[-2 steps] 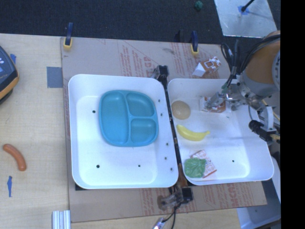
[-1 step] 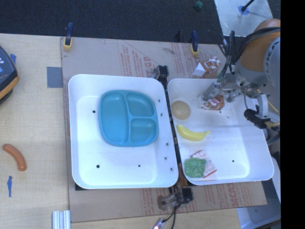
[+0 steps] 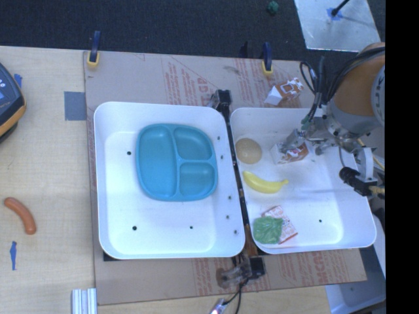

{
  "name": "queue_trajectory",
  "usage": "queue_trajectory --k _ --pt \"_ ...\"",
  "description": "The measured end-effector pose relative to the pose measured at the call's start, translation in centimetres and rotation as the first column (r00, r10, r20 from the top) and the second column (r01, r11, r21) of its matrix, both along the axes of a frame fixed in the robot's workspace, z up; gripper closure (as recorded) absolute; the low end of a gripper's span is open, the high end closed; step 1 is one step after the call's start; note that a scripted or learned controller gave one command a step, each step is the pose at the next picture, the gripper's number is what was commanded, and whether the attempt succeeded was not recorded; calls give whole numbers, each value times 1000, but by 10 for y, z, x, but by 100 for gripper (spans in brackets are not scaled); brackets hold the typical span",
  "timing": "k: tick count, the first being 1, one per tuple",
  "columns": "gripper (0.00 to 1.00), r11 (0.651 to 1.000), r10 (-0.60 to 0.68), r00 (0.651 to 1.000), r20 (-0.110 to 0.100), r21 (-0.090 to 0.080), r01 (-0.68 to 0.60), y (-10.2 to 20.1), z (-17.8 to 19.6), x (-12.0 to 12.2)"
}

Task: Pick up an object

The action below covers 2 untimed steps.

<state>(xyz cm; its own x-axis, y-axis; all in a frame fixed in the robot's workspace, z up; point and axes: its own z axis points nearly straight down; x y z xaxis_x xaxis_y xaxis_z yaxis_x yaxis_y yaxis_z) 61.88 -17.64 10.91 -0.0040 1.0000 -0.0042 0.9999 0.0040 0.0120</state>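
Note:
The right bin [image 3: 340, 237] holds a round tan bun [image 3: 249, 150], a yellow banana [image 3: 264, 183], a green leafy toy [image 3: 267, 229] lying on a small red-and-white packet [image 3: 285, 227], and a crumpled snack packet [image 3: 294, 152] near the far wall. My gripper [image 3: 302, 138] reaches in from the right and sits low over that crumpled packet, touching or almost touching it. The arm's grey wrist and orange band [image 3: 359, 87] hang above the bin's right corner. In the left bin [image 3: 114, 237] lies a blue divided plate [image 3: 177, 161].
Another snack packet [image 3: 285, 92] lies on the cardboard behind the right bin. A red sausage [image 3: 21, 215] rests on the wooden bench at far left, near a yellow-and-black device [image 3: 8, 104]. Blue clamps [image 3: 95, 48] hold the cardboard's far edge.

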Motion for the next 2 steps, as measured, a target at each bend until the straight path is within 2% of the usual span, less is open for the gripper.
queue_trajectory --k 1,2 --pt "0 1000 -1 1000 -8 2 1 -36 10 -20" --pt "0 1000 1 1000 6 -2 -1 -13 -2 19"
